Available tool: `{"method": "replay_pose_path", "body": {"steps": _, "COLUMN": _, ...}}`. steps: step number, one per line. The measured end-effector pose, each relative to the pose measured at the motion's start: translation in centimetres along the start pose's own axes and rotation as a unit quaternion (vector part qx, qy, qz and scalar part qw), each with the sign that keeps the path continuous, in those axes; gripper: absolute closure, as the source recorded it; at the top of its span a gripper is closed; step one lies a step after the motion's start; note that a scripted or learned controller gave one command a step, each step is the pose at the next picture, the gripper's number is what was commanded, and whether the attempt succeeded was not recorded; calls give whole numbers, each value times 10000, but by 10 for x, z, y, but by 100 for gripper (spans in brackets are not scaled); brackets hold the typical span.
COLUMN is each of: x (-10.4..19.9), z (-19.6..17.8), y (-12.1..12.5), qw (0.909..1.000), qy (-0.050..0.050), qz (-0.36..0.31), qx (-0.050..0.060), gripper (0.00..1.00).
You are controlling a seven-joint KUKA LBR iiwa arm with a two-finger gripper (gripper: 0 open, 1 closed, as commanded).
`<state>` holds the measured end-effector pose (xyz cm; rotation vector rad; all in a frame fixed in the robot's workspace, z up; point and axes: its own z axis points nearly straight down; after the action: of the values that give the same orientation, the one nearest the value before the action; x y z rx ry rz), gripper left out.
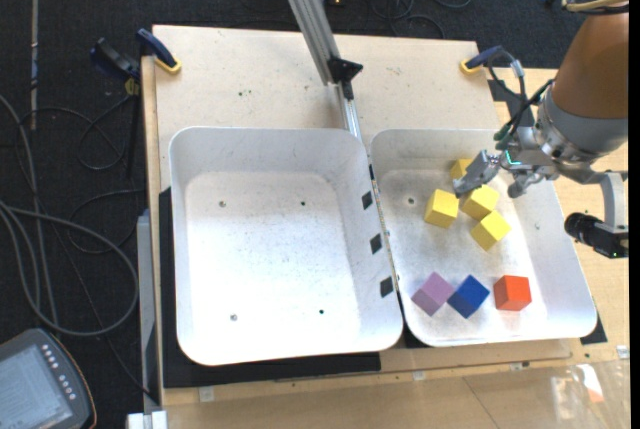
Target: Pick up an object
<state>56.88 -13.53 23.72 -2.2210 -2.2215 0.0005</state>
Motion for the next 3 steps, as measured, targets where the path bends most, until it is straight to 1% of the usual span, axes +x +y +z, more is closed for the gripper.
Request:
{"method": "replay_pose_path", "body": {"steps": 1, "x": 4, "z": 51, "y": 9, "qw": 10000, "qy": 2, "qz": -2, "qx": 20, "gripper": 0}}
{"method": "replay_pose_path", "body": {"steps": 2, "x": 2, "z": 114, "y": 8, "qw": 10000, "qy": 1, "qz": 3, "qx": 11, "gripper": 0}}
{"method": "replay_pose_path", "body": {"steps": 3, "x": 2, "z": 116, "y": 8, "qw": 10000, "qy": 0, "qz": -1, "qx": -5, "gripper": 0}}
